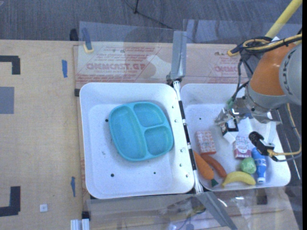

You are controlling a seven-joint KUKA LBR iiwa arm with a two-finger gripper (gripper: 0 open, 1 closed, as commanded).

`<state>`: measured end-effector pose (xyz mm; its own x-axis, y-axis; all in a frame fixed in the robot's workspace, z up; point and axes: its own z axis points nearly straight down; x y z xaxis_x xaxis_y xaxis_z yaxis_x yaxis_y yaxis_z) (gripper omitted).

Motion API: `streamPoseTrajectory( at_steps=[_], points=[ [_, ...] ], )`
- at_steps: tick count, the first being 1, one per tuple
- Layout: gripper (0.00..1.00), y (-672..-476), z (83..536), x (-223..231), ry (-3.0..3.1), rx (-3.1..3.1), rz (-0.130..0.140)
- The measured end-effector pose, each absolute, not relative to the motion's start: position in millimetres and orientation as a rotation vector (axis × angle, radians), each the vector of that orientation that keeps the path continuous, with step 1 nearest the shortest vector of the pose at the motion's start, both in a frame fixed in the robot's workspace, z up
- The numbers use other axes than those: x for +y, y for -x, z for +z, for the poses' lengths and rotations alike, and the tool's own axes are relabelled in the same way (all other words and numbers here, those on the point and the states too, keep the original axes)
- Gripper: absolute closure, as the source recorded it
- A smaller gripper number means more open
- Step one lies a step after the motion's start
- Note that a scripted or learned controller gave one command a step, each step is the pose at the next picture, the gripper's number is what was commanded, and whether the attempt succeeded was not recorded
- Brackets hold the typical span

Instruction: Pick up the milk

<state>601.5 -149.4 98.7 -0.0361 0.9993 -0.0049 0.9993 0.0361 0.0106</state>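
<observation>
White and pink, the milk [242, 146] lies in the right bin [192, 97], just beside the green item [248, 165], its long axis running toward the bin's near edge; the gripper [227, 120] hangs close by, up and to the carton's left; I cannot tell its opening, and nothing shows in its grasp.

Gripper [229, 120] hangs over the right bin [201, 96], far of the milk carton [241, 146]. Near it: pink box [206, 141], carrot [206, 166], sausage [216, 165], banana [239, 178], green lime [248, 165], blue bottle [260, 166]. Left bin [91, 128] holds a blue divided plate [141, 131].
</observation>
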Motion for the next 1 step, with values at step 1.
streamPoseTrajectory(
  at_steps=[1],
  points=[
    [1.00,-585.2,181.8,-106.7,-2.224,2.217,0.000]
  ],
)
